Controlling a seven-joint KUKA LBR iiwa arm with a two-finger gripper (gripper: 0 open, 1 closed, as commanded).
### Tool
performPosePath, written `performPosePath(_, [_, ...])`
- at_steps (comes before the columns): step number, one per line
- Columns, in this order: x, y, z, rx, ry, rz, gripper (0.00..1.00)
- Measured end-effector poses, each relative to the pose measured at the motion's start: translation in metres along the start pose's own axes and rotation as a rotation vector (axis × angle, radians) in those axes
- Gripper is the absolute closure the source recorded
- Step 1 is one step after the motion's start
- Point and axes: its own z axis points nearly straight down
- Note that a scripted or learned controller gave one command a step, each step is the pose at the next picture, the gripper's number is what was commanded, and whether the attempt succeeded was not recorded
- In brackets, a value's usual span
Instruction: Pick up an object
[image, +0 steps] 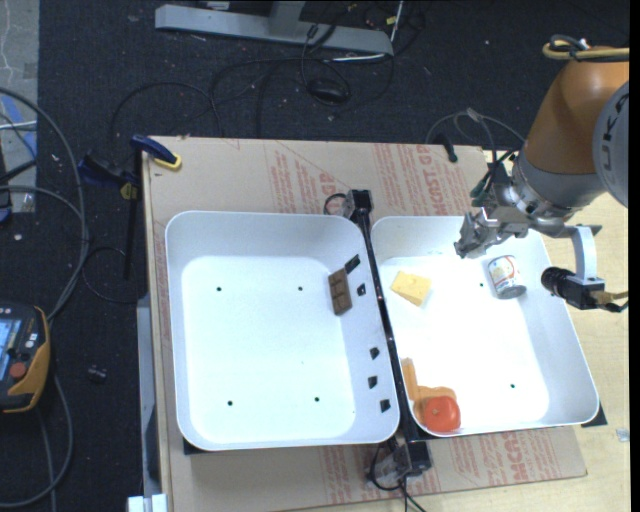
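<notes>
Bench (250, 170) first: a brown board carrying two shallow white bins side by side. The left bin (260, 410) holds little, just a small brown block (341, 292) lying against its right wall. The right bin (570, 370) holds the rest. The arm (580, 110), grey with its orange band, comes in from the right and hangs over the far right part of that bin.

Next down in size, the loose things in the right bin. A red ball (439, 412) sits in the near left corner, touching an orange piece (425, 385) just behind it. A yellow wedge (411, 288) lies near the dividing wall, toward the far side. A can (504, 276), white with a red label, lies on its side close to the arm.

The gripper (472, 243) is smallest and hardest to read. It points down near the far wall of the right bin, and nothing shows between its tips. I cannot tell whether it is parted or closed; the tips are a dark blur from this height.

The can looks like the likeliest target. It lies just beside the gripper, toward the near side and a little to the right, with the two apart. Its long axis runs roughly from far to near, slightly slanted. Squeezing across the round sides would probably suit it, though a can on its side may roll off.
</notes>
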Motion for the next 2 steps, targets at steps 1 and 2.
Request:
performPosePath(1, [0.049,0.0,-0.01,0.0,0.0,-0.001,1.0])
performPosePath(2, [0.105,-0.003,0.001,0.002,0.001,-0.001,1.0])
